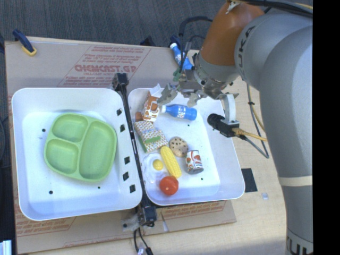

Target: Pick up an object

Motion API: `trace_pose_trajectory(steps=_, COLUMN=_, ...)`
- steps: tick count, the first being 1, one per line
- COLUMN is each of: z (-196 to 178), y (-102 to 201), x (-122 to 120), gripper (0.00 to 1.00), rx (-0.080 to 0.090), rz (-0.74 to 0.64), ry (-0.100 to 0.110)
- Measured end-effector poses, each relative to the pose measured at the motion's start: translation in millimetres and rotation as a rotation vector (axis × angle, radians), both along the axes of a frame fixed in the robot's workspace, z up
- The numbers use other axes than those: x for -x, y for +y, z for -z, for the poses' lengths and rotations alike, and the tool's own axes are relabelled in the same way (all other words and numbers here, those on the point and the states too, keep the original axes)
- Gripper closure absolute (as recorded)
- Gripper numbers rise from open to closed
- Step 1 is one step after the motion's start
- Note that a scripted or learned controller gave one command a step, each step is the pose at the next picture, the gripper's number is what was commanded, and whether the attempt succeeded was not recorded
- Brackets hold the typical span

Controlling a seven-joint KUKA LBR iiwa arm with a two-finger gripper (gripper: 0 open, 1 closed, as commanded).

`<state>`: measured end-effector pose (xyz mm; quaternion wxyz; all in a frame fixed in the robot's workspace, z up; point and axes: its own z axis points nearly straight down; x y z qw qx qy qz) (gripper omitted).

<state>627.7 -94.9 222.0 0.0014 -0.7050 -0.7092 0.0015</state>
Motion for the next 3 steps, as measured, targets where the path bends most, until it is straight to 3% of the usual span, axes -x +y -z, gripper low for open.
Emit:
trace_pose_trajectory(steps=1, z=113.6, y=2.5, x=20.1, gripper=0.00, rx=-0.001, rz=0.001, ry=-0.017)
trace_pose_trajectory(steps=2, z=103.1, y=3.7, x=19.6, gripper=1.00, rx=-0.001, rz=-0.004, ry=-0.016)
trace_pose_trajectory(steps=3, z=29.8, y=5.7, x=83.1, gripper=1.00, rx=-0.001, rz=0.003, ry=-0.001)
